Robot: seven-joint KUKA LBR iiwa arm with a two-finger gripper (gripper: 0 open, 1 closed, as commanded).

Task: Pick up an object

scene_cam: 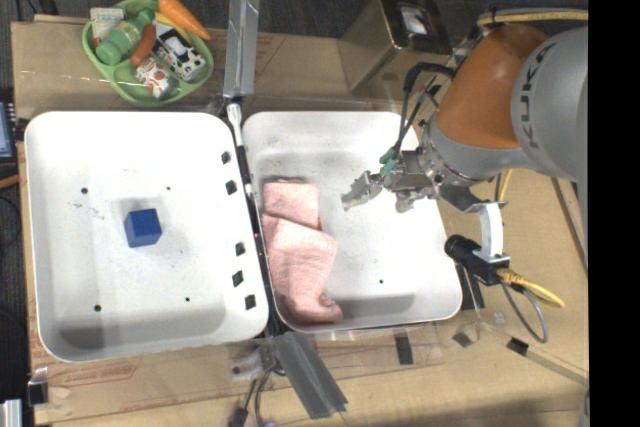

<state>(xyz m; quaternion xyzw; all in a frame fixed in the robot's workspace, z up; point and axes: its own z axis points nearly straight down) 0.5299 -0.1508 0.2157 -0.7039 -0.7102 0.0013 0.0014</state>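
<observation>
Dark carpet lies behind a tan bench (300, 55) on which we count two shallow white bins side by side, parted by a grey divider rail with a row of small black clips. We see one object in the left bin (60, 215): a single blue cube (143, 227), sitting left of the bin's middle with bare white floor open on every side of it and well apart from all four walls. We see one object in the right bin (400, 295) as well: a pink cloth (297, 250), folded in soft lumps and lying pressed along the left wall, running from mid-bin down to the near wall. That leaves the right half of this bin's floor open, from the far wall to the near one. We find the arm (500, 105) entering from the right, its one orange band above the wrist, with the gripper (358, 192) hanging over the right bin's upper middle, pointing left, apart from the cloth's upper right corner and with nothing between its fingers. How wide those fingers stand we cannot tell, since they show as one small grey tip. Beyond the left bin's far wall we count one green bowl (148, 50) heaped with toy food, including one orange carrot. One tan box (395, 40) stands behind the right bin.
</observation>
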